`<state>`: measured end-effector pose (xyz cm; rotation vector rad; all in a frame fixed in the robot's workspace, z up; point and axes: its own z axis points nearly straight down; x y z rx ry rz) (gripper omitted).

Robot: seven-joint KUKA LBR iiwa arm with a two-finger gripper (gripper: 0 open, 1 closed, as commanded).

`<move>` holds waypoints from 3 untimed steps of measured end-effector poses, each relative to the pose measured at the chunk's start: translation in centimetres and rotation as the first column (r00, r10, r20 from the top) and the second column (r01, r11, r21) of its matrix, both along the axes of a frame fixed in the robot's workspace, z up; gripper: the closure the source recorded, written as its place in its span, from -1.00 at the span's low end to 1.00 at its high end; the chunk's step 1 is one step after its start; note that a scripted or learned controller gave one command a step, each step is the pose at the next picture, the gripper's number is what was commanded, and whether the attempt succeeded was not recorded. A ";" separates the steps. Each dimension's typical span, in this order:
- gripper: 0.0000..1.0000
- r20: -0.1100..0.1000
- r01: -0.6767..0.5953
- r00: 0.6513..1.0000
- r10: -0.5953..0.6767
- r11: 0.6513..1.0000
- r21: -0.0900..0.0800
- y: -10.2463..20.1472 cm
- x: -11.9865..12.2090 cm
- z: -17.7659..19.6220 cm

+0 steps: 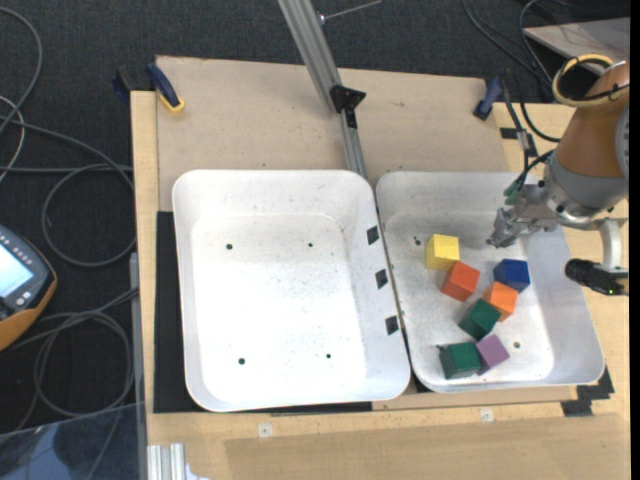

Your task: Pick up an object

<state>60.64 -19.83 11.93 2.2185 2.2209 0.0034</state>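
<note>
grey arm (590, 158) reaching from right, wrist angled down-left

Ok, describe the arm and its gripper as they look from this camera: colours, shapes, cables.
The arm reaches in from the right: a rounded orange band sits above a grey, cylindrical wrist section. Below that, the gripper is a small grey metal assembly that narrows toward its tip. Thin dark cables run along the wrist near the gripper. No markings can be made out at this size.

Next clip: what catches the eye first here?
A cluster of coloured blocks in the right bin: yellow block, orange-red block, blue block and others. The gripper hangs just above them, right of the yellow one.
</note>
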 end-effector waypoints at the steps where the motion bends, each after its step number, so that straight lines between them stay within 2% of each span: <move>1: 1.00 0.005 0.000 1.000 0.000 1.000 -0.002 0.3 0.0 6.5; 2: 1.00 0.006 -0.001 1.000 0.001 1.000 -0.003 0.2 0.0 13.0; 3: 1.00 0.000 0.000 1.000 0.000 1.000 -0.001 0.2 0.1 13.7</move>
